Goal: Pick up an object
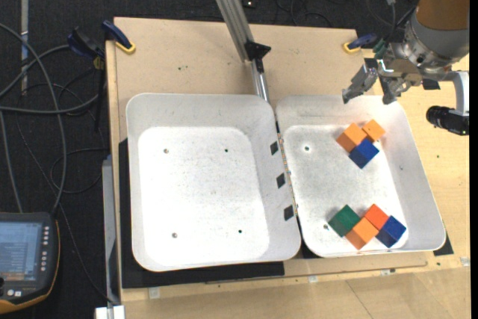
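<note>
Probably light, stiff and smooth-sided, the small blocks (361, 142) near the right bin's (418, 183) far edge want pinching across flat opposite faces, the claw (371, 86) hovering spread and empty above.

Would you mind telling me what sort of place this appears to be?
Probably a robotics lab: an arm's gripper hangs over two white bins of coloured blocks, with cables and a pendant nearby.

Two bins sit side by side on the bench (187, 56). The right bin (418, 183) holds three blocks (361, 142) touching at its upper part and four blocks (367, 225) clustered at its lower edge. The gripper (373, 88) hangs above its upper rim.
</note>
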